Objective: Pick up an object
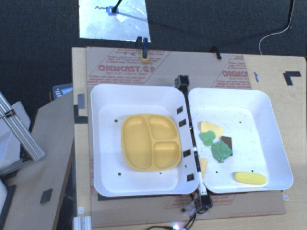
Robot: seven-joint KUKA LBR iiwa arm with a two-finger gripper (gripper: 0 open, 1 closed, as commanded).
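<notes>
corn cob (250,178): yellow, bumpy-looking, lying flat in the front right corner of the right bin (268,104). long axis runs roughly left-right, the right end dipping a touch toward the front wall
big broccoli (221,151): green, knobbly top, mid-bin, well apart from the corn
brown block (226,141): small dark square, touching the big broccoli's back edge
small broccoli (207,138): green, just left of the block
yellow wedge (211,127): smooth, rounded on the left, its point aimed right, its front edge touching the small broccoli
pale yellow piece (203,166): tucked against the bin's left wall, long axis front-to-back. maybe a slice of something, too small to tell
left bin (110,92): shallow, white, glossy plastic, rounded corners
yellow tray (151,142): matte, rounded rectangle with three compartments, sitting flat in the middle of the left bin, turned slightly off square
bench (124,66): tan sheet with red print
</notes>
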